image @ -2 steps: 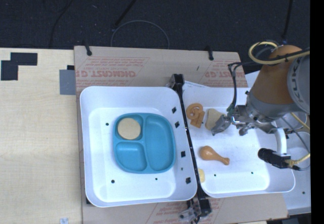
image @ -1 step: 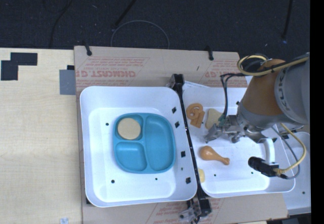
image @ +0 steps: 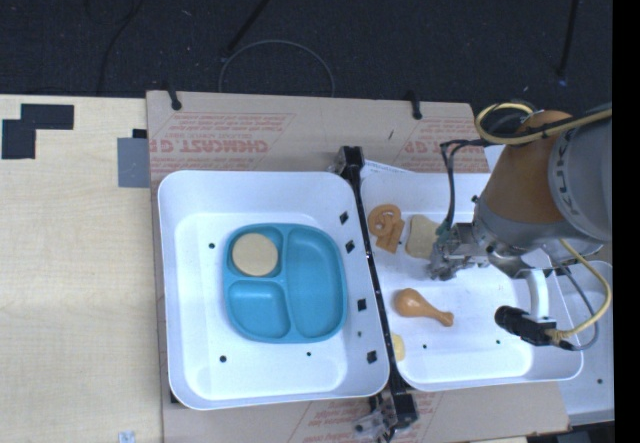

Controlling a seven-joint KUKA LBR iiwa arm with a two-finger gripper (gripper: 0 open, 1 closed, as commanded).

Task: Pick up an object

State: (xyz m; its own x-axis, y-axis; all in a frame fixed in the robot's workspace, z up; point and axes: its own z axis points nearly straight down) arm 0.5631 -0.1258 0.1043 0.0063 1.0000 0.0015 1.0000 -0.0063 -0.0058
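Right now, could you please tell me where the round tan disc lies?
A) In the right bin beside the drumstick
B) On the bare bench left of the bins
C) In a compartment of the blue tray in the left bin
C: the round tan disc rests in the upper-left compartment of the blue tray, which lies in the left bin.

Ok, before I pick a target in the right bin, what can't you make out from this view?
1. Cream object beside the pretzel-shaped toy: camera view, its right side sits behind the pincer; contact unclear.
2. Small yellow piece at the left wall of the right bin: camera view, partly hidden by that wall, too small to identify.
3. Right bin's back right corner: camera view, covered by the arm.
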